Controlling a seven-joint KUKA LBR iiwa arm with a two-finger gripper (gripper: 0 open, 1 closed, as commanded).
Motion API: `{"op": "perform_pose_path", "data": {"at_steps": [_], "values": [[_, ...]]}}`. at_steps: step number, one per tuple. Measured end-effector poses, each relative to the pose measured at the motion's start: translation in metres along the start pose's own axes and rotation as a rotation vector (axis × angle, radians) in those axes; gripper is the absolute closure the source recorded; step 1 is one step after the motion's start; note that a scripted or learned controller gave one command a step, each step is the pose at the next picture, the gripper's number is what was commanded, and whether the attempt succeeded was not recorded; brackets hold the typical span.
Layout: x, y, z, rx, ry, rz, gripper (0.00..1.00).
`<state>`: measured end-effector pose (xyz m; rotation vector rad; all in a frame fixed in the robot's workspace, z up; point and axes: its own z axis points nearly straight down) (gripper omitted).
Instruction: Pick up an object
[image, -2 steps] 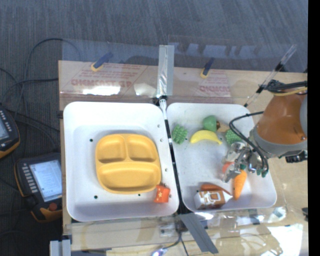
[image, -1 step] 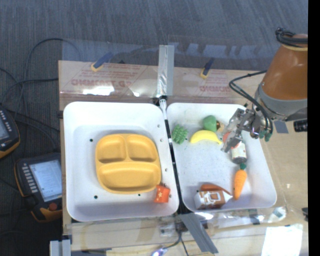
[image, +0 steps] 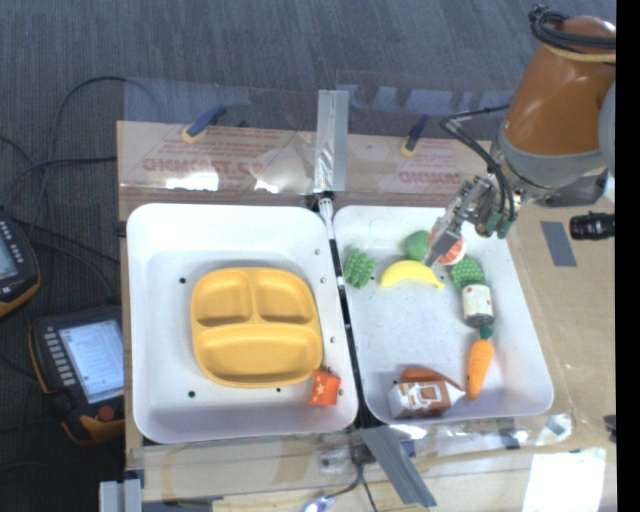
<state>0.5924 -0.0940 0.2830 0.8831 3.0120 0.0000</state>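
Red lettering runs along the cardboard panel (image: 215, 165) behind the bins, but it is mirrored and too faint to read. The small bottle (image: 477, 303) carries a label and the brown carton (image: 424, 394) a printed face; neither can be made out.

The desk (image: 580, 330) is tan and holds 2 shallow white bins side by side, with grey carpet beyond it. A handheld screen unit (image: 82, 368) with an orange edge lies at the left, trailing black cables.

The left bin (image: 150, 300) holds a yellow tray (image: 257, 325) with 3 compartments and, just beside its lower right corner, a small orange block (image: 323, 388).

The right bin (image: 520, 395) holds the loose objects. A green leafy toy (image: 358, 266) sits near the dividing wall. A yellow banana (image: 412, 274) lies next to it, with a round green piece (image: 418, 243) just behind. A green textured toy (image: 468, 271) is beside the banana's right end, the bottle just below it, then an orange carrot (image: 478, 367) with a green top, and the carton near the front wall.

The arm reaches in from the right, and its pincer (image: 447, 243) hangs over the back of the right bin, above the banana and the round green piece. A red and white item shows at its tip; I cannot tell whether it is gripped, nor how far the pincer is open.
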Motion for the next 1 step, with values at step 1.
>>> {"op": "perform_pose_path", "data": {"at_steps": [1], "values": [[0.0056, 0.0575, 0.0136, 0.001, 0.001, 0.15, 1.0]]}}
